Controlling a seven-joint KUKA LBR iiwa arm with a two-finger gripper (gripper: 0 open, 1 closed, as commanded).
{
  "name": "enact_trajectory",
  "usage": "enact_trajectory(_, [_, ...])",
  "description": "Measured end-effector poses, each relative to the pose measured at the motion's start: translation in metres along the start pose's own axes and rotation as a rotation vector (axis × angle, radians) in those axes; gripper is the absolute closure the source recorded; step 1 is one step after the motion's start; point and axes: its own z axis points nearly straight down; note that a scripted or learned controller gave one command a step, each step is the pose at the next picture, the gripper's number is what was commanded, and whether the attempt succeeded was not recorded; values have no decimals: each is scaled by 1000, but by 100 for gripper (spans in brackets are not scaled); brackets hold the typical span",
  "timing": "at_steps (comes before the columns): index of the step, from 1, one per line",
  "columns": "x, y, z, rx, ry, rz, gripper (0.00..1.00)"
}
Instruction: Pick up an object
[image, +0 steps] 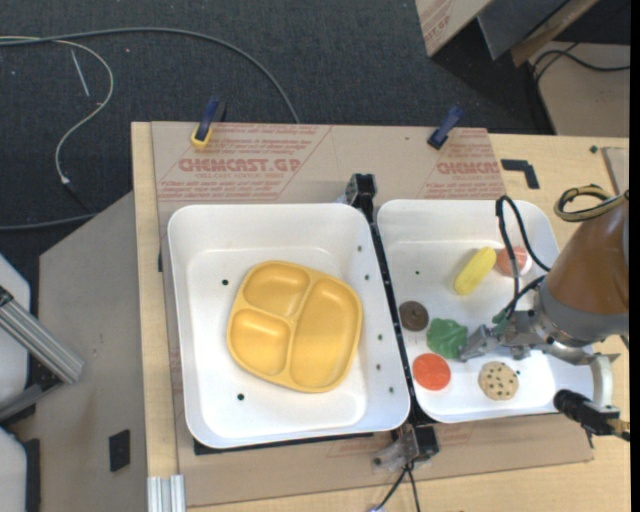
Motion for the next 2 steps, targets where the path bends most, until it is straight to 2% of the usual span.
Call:
enact_trajectory(1, [0,1,-13,-6,-2,-1,100])
enact_trajectory(2, [8,1,-73,-8,-4,-2,100])
